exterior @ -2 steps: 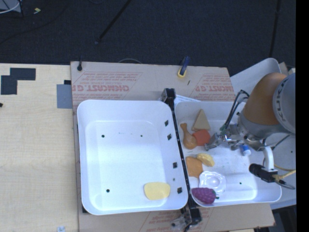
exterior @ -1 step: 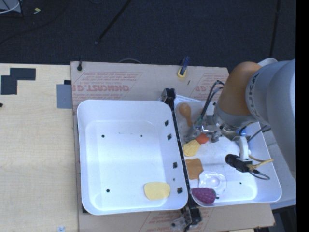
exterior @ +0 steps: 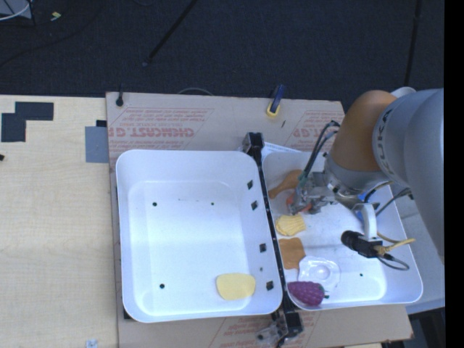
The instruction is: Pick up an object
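Purple grapes (exterior: 307,293) lie lengthwise along right bin's (exterior: 406,285) near wall.

Single fixed camera high above the bench, slanting down over both bins (exterior: 190,167).

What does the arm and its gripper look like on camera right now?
The thick grey arm has a rounded casing with an orange band above the wrist. Thin dark cables loop down to the small metallic two-finger gripper, which has reddish details.
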`<state>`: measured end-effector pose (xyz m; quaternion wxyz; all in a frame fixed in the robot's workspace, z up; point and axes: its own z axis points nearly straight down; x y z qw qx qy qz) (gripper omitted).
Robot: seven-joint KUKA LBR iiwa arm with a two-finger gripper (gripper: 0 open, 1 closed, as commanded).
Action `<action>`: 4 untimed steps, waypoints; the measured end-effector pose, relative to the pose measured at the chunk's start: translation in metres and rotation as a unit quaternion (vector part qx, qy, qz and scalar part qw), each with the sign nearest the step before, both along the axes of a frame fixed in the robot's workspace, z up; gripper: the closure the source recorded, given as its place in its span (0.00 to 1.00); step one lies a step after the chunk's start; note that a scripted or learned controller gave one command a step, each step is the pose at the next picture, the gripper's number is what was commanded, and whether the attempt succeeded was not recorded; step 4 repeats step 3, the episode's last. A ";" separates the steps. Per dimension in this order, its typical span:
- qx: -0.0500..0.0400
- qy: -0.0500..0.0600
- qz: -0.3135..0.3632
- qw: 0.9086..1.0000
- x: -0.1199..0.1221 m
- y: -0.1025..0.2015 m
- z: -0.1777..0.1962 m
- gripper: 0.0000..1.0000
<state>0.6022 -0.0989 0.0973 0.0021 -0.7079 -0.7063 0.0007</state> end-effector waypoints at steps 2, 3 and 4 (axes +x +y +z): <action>0.000 0.001 0.003 1.000 -0.089 0.117 0.099 1.00; -0.001 -0.005 0.003 1.000 0.044 0.164 0.107 1.00; -0.001 -0.005 0.003 1.000 0.044 0.164 0.107 1.00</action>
